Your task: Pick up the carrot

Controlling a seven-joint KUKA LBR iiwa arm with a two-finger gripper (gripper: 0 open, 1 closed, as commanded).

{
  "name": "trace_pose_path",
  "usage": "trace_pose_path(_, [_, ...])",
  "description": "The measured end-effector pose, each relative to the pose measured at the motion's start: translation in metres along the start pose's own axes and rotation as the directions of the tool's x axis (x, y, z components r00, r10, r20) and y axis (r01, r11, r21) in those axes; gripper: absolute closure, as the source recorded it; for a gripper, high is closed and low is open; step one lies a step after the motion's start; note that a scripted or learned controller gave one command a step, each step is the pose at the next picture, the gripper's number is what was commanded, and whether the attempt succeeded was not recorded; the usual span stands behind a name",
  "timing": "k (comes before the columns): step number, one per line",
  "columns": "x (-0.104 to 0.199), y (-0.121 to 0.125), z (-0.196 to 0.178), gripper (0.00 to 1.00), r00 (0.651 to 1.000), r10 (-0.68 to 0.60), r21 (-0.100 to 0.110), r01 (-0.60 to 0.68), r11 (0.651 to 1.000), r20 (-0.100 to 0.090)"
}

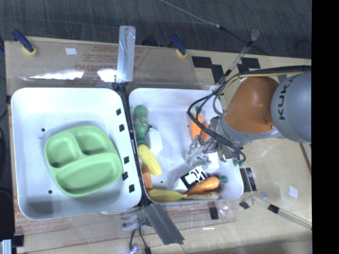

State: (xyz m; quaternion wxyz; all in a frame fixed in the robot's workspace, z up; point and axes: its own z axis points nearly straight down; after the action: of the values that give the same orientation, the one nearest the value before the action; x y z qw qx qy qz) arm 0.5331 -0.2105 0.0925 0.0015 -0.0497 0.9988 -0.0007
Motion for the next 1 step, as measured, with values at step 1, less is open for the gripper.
trace_pose_path(1, [-0.008,0.0015,-0.0057,0.0,1.0,-0.003,0.005,0.003,1.0,0.024])
